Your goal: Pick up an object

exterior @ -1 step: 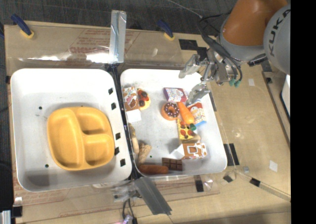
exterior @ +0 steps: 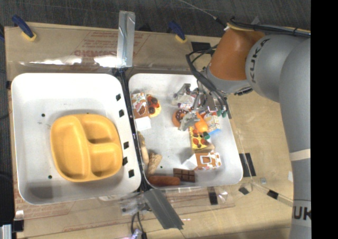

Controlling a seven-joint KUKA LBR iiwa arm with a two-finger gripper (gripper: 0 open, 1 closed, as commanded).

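Gripper (exterior: 191, 107) hangs low over cluttered toy food in the right shallow white bin (exterior: 168, 82), near its far wall; finger state cannot be told. Bare floor lies centre-left.

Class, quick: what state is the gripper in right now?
Gripper: low in the right bin among the toy food; open or shut cannot be told.

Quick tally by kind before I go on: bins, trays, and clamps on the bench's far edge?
Bins: 2, left bin, right bin
Yellow tray: 1
Blue clamps: 2, left clamp, right clamp
Total: 5
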